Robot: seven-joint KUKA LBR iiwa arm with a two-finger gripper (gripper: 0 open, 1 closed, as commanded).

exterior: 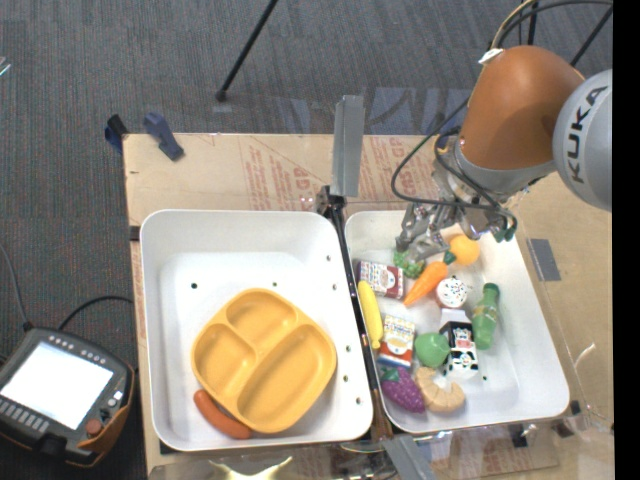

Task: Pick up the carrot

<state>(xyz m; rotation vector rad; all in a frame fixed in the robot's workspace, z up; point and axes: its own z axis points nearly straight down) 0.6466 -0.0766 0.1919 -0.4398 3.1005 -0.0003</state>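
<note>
Grey carpet surrounds a counter (230,173) topped with brown board, on which two shallow white bins sit side by side.

Left bin (160,238): holds a yellow divided plate (263,359) lying flat. A sausage (222,415) lies against the plate's near edge, touching it.

Right bin (545,368): crowded with toy food. The carrot (428,279) lies tilted in the far half of this bin, its green top pointing toward the far wall and its tip toward the near side. Just beside it are a small red and white carton (381,278) on the left and a white speckled ball (452,291) on the right. A corn cob (370,313) lies along the bin's left wall. A green bottle (486,315) stands further right. Nearer the front are a green apple (432,349), a cow-patterned milk carton (461,349), a bunch of purple grapes (404,391) and a bread roll (441,390).

Arm: reaches in from the right, its orange band above the right bin. The hand (432,232) hangs low over the far part of that bin, just above the carrot's green top, beside an orange fruit (464,249). Whether its fingers are apart or together cannot be told. No item is seen between them.

A tablet-style controller (60,390) rests off the counter at lower left.
</note>
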